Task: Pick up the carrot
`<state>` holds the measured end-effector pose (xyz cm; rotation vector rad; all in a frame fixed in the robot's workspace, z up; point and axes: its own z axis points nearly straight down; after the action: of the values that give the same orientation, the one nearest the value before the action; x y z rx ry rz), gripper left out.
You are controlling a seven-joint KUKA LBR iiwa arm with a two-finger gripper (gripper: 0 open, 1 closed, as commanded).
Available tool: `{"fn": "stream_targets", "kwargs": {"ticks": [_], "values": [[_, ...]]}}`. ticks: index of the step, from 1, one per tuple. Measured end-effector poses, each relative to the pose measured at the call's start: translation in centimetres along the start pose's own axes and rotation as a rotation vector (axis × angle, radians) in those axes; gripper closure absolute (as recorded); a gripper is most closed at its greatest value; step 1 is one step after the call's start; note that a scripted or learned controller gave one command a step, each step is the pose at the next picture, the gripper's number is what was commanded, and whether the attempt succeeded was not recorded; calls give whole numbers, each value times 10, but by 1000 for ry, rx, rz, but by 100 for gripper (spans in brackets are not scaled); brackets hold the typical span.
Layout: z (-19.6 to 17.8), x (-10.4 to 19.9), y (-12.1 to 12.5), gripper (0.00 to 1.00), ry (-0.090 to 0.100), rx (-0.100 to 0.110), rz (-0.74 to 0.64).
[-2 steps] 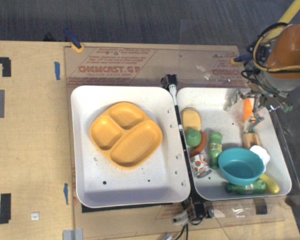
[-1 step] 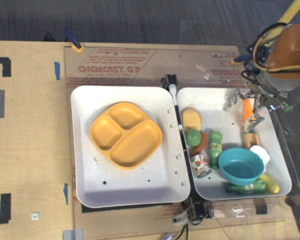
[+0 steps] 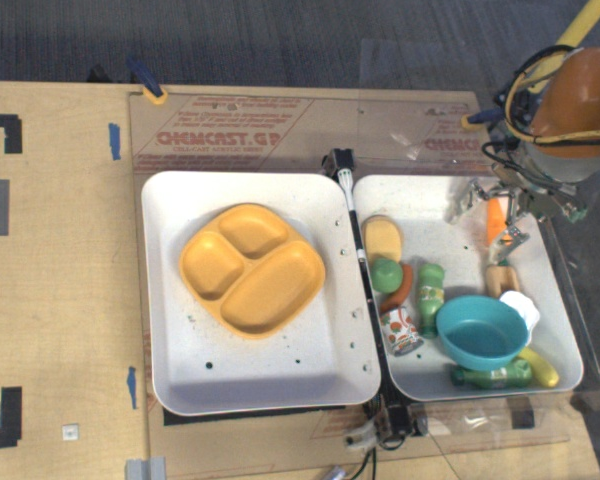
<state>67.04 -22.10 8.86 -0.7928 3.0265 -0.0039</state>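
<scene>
Carrot, small orange plastic, sits gripped between the closed metal fingers, lifted over the right white bin's far corner, arm reaching from the right.

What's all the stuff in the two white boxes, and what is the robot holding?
Left bin: one, white, left half of the bench.
Divided plate: one, yellow-orange, inside the left bin.
Right bin: one, white, beside the left bin.
Bowl: one, teal, near the right bin's front.
Carrot: one, orange, between the gripper's fingers above the right bin's far corner.
Toy foods and bottles: several, green, tan, red, yellow, crowded around the bowl.
Gripper: one, grey, shut on the carrot.
</scene>
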Motion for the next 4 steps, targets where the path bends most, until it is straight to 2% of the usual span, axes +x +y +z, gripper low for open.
{"fn": "stream_targets", "kwargs": {"ticks": [1, 2, 3, 4], "values": [[0, 0, 0, 0, -1, -1, 8], [0, -1, 1, 0, -2, -4, -63], [0, 0, 0, 0, -1, -3, -26], [0, -1, 1, 0, -2, -4, -67]]}}
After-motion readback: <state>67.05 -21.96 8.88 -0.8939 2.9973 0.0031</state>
